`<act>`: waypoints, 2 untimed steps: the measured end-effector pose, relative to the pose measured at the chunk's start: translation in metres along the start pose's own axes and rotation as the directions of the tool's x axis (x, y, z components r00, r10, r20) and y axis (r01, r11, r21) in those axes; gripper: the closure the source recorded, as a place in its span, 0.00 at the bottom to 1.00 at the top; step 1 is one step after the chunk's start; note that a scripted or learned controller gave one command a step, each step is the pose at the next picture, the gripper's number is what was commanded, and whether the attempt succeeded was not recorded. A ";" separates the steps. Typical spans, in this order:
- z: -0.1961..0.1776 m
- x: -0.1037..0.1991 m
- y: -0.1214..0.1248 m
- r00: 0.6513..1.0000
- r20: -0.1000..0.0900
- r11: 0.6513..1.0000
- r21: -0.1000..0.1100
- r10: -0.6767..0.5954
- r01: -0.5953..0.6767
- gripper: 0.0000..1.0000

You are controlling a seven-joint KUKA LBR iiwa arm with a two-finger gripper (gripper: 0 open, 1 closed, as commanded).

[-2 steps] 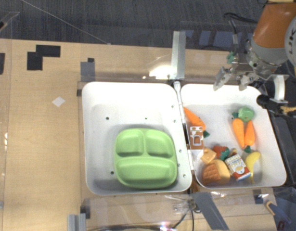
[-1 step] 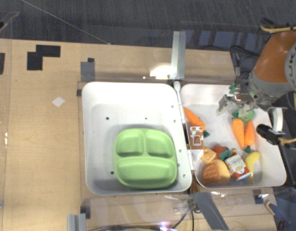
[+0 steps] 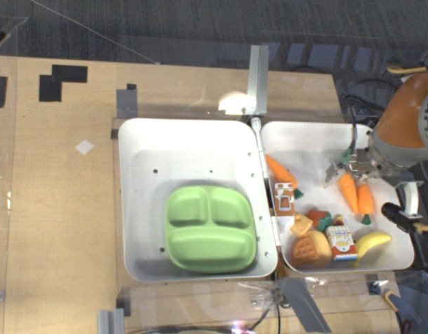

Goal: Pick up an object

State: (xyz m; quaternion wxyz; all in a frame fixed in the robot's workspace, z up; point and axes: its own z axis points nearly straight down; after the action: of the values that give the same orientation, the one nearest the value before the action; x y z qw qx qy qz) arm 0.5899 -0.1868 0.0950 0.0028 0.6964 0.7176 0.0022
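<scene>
Camera view from above is showing the arm point(image 3: 408, 120) reaching in from the right, its gripper point(image 3: 349, 167) hanging over the right bin point(image 3: 304, 141) just above two carrots point(image 3: 356, 195); whether its jaws are wide or narrow I cannot tell. Another carrot point(image 3: 280, 170), a bread piece point(image 3: 311, 249) and a banana point(image 3: 373, 243) are lying in that bin, while a green tray point(image 3: 210, 228) is sitting in the left bin point(image 3: 140, 186) on the bench point(image 3: 53, 207).

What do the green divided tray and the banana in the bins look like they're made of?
The green divided tray looks like moulded plastic: one even colour, rounded compartments, a soft sheen. The banana appears to be toy plastic too, smooth and uniformly yellow with a faint gloss, though its small size leaves that open.
</scene>
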 end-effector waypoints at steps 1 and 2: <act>0.006 -0.007 0.037 0.993 -0.014 0.993 -0.001 0.119 -0.119 0.00; 0.004 0.003 -0.004 0.997 0.000 0.997 -0.006 0.078 -0.078 0.00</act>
State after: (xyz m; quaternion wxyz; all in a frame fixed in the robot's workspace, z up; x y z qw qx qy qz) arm 0.5859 -0.1843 0.0911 0.0049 0.7240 0.6898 0.0045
